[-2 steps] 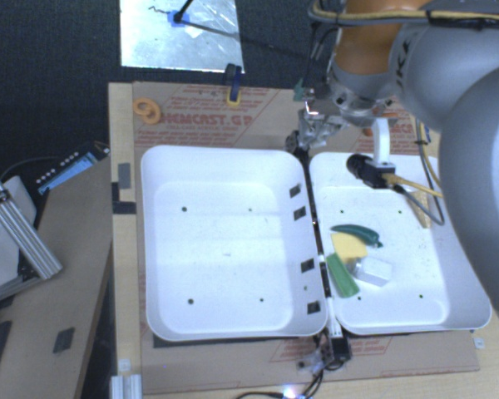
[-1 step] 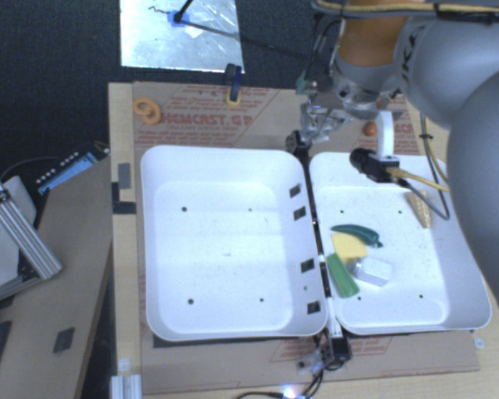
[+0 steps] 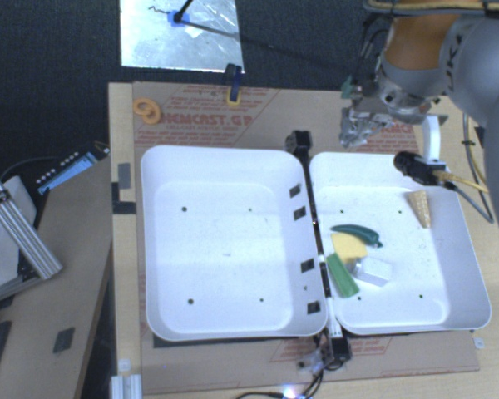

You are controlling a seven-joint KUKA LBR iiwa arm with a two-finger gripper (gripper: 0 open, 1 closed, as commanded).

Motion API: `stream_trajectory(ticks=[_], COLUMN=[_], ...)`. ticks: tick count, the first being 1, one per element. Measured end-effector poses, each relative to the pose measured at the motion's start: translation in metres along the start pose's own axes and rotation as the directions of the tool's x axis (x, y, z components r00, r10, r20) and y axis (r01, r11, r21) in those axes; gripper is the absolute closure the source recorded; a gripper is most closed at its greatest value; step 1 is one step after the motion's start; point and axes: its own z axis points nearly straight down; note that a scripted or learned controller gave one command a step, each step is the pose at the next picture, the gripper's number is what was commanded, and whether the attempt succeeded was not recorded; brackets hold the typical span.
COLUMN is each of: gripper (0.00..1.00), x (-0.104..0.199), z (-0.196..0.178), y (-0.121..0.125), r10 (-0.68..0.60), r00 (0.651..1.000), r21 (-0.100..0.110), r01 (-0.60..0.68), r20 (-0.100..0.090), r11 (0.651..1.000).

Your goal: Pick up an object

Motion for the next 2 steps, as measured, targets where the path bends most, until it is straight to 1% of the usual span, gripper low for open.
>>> stream_trajectory(ticks=[1, 2], gripper=[1.00, 1.00], x=[0.004, -0.012], z=[-0.011, -0.019], y=[0.001, 0.000], r10=[-0.009, -0.004], r00=[1.000, 1.000], r21=[-0.003, 0.000], r01=[0.009, 0.004], r20=[-0.001, -0.002], r11=[1.000, 1.000])
